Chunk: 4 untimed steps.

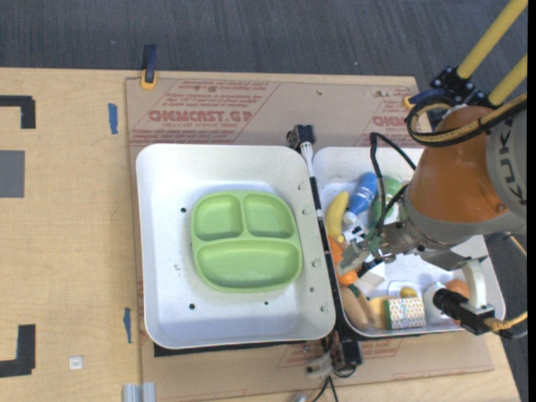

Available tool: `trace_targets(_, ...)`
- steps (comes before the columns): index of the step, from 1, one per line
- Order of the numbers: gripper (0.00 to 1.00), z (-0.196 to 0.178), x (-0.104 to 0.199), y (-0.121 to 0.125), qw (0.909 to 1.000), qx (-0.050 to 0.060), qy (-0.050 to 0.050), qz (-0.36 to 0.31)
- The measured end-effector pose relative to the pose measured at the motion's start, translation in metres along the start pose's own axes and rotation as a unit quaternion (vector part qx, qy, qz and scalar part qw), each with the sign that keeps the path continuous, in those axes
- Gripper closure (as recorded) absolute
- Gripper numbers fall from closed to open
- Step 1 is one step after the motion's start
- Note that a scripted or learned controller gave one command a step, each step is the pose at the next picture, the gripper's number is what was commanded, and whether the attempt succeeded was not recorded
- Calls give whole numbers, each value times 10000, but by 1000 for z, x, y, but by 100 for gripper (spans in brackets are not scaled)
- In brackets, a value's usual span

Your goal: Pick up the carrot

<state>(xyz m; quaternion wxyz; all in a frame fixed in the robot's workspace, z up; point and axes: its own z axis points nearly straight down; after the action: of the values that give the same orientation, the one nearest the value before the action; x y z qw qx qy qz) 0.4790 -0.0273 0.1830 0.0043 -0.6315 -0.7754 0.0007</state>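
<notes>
Bench (59,249) is light wood, with a brown cardboard sheet (251,107) printed in red lettering laid flat on it. Two shallow white bins sit side by side on the cardboard, touching along their inner edges: left bin (163,224), right bin (494,296). Black tape marks (21,111) on the bare wood at far left, grey patch (10,174) between them. Blue tape bits (113,117) at the cardboard's left edge, a blue-and-yellow clamp (149,65) at its top-left corner. Grey floor (251,15) beyond the bench
</notes>
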Motion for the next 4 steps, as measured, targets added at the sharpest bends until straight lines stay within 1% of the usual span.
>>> trace_targets(1,0,-1,30,43,9967,-41,-26,816)
trace_targets(2,0,-1,17,3,10000,3,-13,-32)
trace_targets(3,0,-1,17,3,10000,2,-11,-35)
trace_targets(4,0,0,49,10,9959,-31,-25,906)
